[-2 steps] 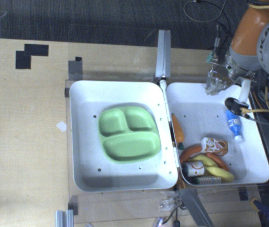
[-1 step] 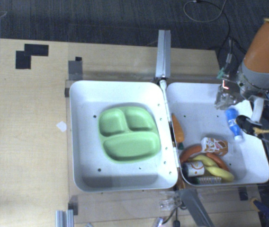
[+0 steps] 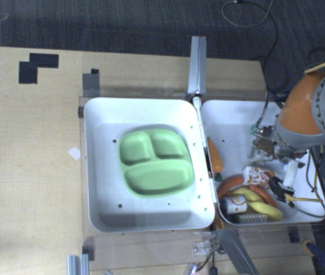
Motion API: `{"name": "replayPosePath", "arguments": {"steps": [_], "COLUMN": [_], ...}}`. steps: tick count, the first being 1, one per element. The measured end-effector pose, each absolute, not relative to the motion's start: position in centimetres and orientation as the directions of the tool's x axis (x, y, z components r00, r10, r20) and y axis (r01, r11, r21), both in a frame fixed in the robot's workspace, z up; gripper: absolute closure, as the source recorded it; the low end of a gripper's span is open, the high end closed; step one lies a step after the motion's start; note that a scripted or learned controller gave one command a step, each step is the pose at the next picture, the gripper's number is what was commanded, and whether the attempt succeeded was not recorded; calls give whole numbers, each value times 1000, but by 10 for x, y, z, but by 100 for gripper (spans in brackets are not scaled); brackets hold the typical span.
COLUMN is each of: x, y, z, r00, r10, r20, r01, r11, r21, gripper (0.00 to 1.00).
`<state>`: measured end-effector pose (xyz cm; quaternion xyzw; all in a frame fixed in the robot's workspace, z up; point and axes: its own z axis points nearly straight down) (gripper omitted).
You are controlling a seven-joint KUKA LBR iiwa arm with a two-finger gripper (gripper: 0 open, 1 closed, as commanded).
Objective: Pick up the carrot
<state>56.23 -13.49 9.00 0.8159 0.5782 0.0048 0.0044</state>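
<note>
Orange and slim, the carrot [image 3: 214,156] lies in the right bin [image 3: 231,119], pressed along its left wall just beside the divider between the two bins. Nothing lies on top of it. Just below its lower end sits a crowded heap in the bin's near corner: one reddish sausage-like piece [image 3: 230,184], one banana [image 3: 261,206], a small dark can or box [image 3: 235,205], and a white packet with red print [image 3: 258,175]; further small bits there are too jumbled to name or count. The gripper [image 3: 264,146] hangs over the middle of the right bin, to the right of the carrot and apart from it, above the packet. Whether its fingers are wide or narrow I cannot tell; they blur into the clutter. The left bin [image 3: 99,171] holds one green tray [image 3: 154,162] with three compartments. The wooden worktop [image 3: 31,153] carries the two bins side by side.
</note>
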Motion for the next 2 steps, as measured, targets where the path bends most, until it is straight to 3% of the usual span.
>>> {"name": "replayPosePath", "arguments": {"steps": [1, 2], "x": [590, 555], "y": [-111, -106], "z": [178, 192], "r00": [409, 322], "r10": [913, 947], "r20": [2, 1], "r01": [913, 947], "r11": [-409, -322], "r21": [6, 4], "gripper": [100, 100]}}
